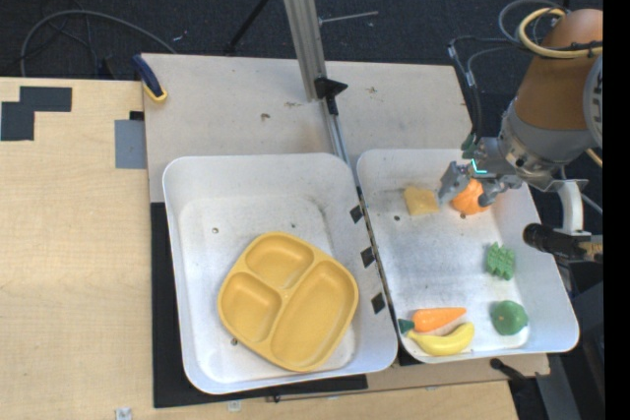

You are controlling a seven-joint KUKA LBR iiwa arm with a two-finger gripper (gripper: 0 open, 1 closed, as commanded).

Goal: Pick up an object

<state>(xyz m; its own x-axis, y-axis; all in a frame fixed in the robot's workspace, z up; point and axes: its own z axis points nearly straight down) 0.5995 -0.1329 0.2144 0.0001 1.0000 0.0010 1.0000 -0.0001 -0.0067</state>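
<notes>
In the right bin point(433, 256), my gripper point(471, 188) is at the far right end, reaching in from the right. A small orange toy fruit point(470, 201) sits between its two dark fingers, and the fingers look closed on it. I cannot tell whether the fruit is lifted off the bin floor. A pale yellow block point(421, 202) lies just left of the gripper, apart from it.
Near the right bin's front edge lie a carrot point(438, 318), a banana point(443, 340), a round green fruit point(509, 317) and a spiky green piece point(500, 261). The left bin point(187, 211) holds a yellow divided plate point(287, 299). An aluminium post point(300, 25) stands behind the bins.
</notes>
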